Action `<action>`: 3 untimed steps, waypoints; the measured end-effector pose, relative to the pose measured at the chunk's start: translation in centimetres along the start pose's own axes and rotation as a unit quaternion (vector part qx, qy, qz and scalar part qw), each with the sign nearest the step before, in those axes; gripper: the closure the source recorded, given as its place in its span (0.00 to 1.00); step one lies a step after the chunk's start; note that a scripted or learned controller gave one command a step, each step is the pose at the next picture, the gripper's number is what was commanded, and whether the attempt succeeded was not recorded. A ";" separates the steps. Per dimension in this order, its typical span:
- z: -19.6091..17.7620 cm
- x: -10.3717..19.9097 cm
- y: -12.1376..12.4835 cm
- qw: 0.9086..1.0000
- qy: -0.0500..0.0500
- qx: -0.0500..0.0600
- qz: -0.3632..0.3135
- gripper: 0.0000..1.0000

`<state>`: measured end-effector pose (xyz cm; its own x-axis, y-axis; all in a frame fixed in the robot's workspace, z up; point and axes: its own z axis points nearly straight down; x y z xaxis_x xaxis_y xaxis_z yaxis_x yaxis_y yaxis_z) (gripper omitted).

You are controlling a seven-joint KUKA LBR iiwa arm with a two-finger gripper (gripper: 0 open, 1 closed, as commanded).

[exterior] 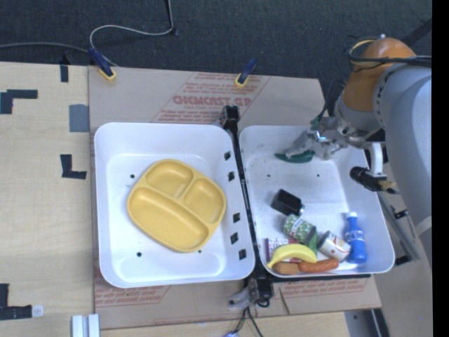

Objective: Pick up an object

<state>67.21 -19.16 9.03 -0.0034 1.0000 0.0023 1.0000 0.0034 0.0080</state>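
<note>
Down at the bottom of the right white bin (256, 188) I see a yellow banana (293, 252) touching a red sausage (309, 265), with a blue bottle (354, 237) and a green can (299, 227) near them. Above those lies 1 small black box (286, 202). My claw (303, 149) sits at the upper right of that bin, over a dark green flat thing (300, 157); I cannot tell its grip. On the left, 1 yellow plastic tray (177, 204) lies in the other bin (112, 209).

Arm (410, 111): grey casing, orange band (372, 72) above wrist; metallic gripper (309, 146); black cables beside the band.
</note>
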 end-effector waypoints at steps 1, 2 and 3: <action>-1.2 0.0 0.1 1.000 -0.001 -0.001 -0.001 1.00; -9.4 6.0 -2.3 1.000 -0.001 0.003 0.000 1.00; -9.2 6.0 -2.4 1.000 -0.001 0.004 0.001 0.00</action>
